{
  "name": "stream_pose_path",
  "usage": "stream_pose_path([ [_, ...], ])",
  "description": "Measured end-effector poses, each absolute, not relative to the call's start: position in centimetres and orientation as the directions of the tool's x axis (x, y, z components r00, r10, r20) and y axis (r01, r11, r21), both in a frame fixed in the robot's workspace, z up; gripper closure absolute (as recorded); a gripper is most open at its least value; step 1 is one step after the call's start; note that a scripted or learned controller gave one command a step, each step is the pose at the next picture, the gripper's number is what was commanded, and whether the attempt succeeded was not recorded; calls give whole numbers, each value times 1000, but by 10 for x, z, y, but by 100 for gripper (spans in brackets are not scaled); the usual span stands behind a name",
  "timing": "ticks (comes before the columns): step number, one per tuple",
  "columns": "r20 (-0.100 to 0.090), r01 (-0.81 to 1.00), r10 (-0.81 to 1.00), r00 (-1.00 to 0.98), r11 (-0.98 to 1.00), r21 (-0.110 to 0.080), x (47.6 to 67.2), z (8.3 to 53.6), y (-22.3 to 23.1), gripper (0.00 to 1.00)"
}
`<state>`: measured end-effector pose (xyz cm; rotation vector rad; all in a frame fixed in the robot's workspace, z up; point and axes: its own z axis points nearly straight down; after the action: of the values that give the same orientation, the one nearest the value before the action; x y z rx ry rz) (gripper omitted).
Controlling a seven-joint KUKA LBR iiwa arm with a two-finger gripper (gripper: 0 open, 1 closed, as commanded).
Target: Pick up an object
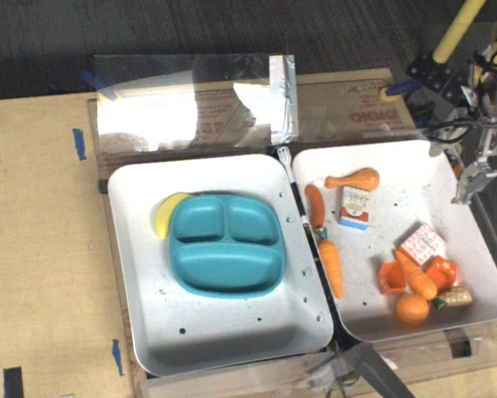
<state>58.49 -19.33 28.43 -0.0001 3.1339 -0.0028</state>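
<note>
The right bin (392, 223) holds several toy foods. A drumstick (357, 178) lies at the back, with a small carton (354, 206) just in front of it. A red sausage (315, 204) and a carrot (331, 266) lie along the left wall. At the front right a red-and-white box (421, 243), an orange wedge (416, 278) and a round orange (412, 308) are clustered together. My gripper (470, 186) hangs over the bin's right rim, apart from all of them, with nothing seen in it.
The left bin (138, 285) carries a teal divided plate (227, 244) with a yellow piece (168, 209) poking out from under its back left. A clear plastic sheet (195, 111) stands behind the bins. Cables and a yellow pole (467, 7) crowd the back right.
</note>
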Motion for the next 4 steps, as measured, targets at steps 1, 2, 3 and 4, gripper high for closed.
stream_pose_path([
  [1, 6, -100, -100, -995, 995, 5, 636, 154, -149, 0],
  [2, -10, -119, -119, -993, 993, -2, 646, 97, -109, 0],
  [3, 0, 55, 55, -998, 998, 1, 649, 90, -101, 0],
  [4, -19, 53, 53, -998, 999, -1, 653, 103, -100, 100],
])
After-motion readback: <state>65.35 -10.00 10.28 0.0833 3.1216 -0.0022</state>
